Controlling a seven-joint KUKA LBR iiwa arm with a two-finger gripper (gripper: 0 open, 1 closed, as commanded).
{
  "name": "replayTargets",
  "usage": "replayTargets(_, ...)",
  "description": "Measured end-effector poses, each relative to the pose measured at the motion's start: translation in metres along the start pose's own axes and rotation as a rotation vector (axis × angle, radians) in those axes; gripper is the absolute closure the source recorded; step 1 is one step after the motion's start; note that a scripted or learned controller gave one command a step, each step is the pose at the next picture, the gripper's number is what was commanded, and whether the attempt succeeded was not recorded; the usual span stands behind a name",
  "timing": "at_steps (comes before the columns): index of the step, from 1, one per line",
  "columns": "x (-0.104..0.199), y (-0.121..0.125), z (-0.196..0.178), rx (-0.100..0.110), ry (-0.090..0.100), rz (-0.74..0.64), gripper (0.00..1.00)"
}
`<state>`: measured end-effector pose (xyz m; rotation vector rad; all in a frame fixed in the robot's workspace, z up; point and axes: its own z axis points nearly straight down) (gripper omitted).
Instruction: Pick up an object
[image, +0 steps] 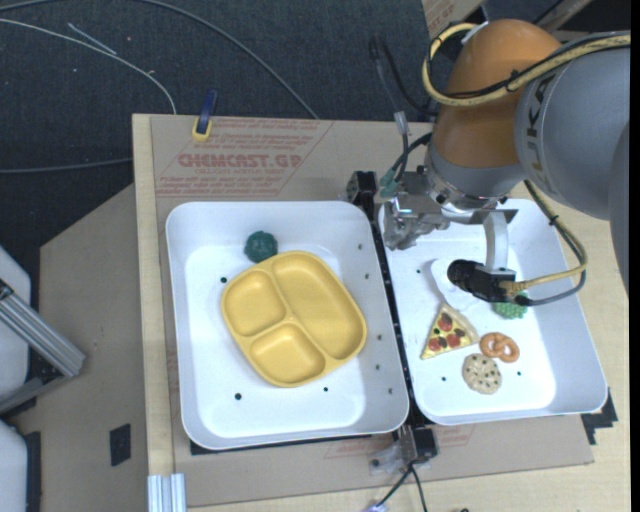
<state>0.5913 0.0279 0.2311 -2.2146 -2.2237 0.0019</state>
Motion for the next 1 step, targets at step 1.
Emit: replayTargets(1, 0.0489, -0.0289, 0.0106, 0.002, 0.0, -0.001, 1.0)
